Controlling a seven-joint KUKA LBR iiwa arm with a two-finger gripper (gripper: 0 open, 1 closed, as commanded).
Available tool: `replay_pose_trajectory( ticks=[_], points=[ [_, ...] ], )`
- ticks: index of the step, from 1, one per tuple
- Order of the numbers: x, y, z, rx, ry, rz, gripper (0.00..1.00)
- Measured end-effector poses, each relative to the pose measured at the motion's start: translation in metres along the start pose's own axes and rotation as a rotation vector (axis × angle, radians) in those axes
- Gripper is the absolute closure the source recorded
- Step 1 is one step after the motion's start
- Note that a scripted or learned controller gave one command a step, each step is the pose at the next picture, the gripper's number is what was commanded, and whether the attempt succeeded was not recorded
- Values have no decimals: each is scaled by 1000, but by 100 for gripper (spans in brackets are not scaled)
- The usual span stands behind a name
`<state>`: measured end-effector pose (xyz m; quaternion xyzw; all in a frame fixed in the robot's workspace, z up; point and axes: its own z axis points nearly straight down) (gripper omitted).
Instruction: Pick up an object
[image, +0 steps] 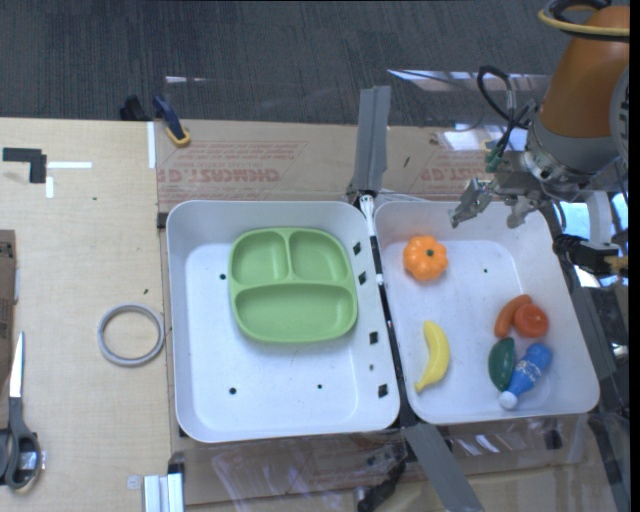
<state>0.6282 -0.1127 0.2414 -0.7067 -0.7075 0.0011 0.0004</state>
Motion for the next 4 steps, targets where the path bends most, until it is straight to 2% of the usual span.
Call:
replay_pose_trajectory(
  ticks=[1, 2, 3, 4],
  points=[
    [-5, 14, 126, -18, 1, 222, 0],
    [10, 5, 148, -4, 0, 167, 0],
    [9, 4, 140, -1, 0, 169, 100],
    [33, 13, 21, -2, 0, 116, 100]
  ],
)
